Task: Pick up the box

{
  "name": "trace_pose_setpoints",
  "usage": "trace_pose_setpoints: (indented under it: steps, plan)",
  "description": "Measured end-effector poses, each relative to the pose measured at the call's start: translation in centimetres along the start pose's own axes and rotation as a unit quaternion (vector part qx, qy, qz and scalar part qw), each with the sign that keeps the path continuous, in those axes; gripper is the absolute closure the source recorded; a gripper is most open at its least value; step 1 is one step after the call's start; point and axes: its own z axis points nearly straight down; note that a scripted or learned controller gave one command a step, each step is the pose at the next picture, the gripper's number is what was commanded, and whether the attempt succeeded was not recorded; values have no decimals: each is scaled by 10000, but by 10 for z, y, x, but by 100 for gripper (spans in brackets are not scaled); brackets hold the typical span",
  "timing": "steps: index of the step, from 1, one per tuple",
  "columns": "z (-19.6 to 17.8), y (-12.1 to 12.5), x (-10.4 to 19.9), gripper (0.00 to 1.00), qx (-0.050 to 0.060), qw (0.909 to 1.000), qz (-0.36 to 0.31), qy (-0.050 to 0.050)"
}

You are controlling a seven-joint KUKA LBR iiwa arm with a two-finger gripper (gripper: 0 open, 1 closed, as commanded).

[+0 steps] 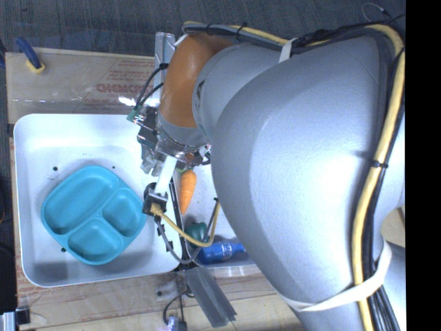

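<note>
Large grey robot arm point(296, 150): over the right half of the bench, hiding the right bin almost wholly.
Orange band point(182, 81): on the arm just above the wrist, near the far edge of the left bin.
Gripper point(157, 154): low over the right part of the left bin, just above the carrot's top end; clenched or released cannot be told, nothing seen in its grasp.
Box: whereabouts cannot be told, much of the bench being hidden under the arm.
Shallow white left bin point(41, 133): on the left of the bench, bare floor in its far left corner.
Light blue three-compartment plastic plate point(93, 214): flat in the near left part of the left bin, apart from the gripper.
Orange carrot point(186, 190): lengthwise below the gripper, at the right side of the left bin, right of the plate.
Small green object point(196, 231): just below the carrot's lower end; kind unclear.
Blue plastic bottle point(220, 252): on its side just right of the green object, partly under the arm; which bin cannot be told.
Brown printed board point(89, 81): flat beyond the left bin's far wall.
</note>
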Motion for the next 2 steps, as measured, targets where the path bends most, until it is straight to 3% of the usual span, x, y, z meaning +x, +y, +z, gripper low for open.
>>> trace_pose_setpoints:
  steps: [1,2]
  plan:
    - [100,-81,34,100,-1,9956,939,-15]
    - [0,-34,-18,100,0,9958,920,1]
